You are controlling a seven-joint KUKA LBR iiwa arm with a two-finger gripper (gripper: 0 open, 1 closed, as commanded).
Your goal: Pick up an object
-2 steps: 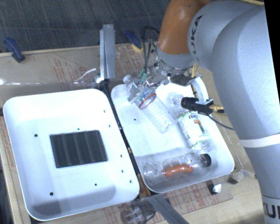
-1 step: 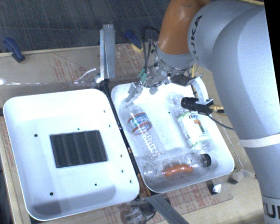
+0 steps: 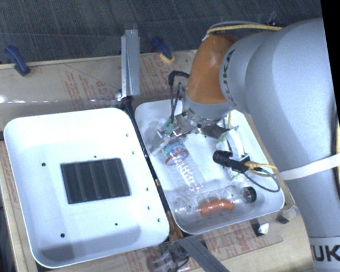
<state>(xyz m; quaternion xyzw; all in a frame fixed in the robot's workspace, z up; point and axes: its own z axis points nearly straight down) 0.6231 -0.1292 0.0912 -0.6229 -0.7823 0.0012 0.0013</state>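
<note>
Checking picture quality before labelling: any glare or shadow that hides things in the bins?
Camera view: left bin washed out to near-white, grey shadow along its near wall; clear bottles fade into the bright right bin, edges hard to trace; the arm shows no motion blur.

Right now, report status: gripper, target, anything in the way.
Gripper over right bin, at top end of upper clear bottle. Hold not confirmed. Second clear bottle lies just below it.

The shallow white left bin looked like smooth, glossy plastic; the clear upright-lying bottle was shiny transparent plastic; the pale tabletop looked like matt wood.
</note>
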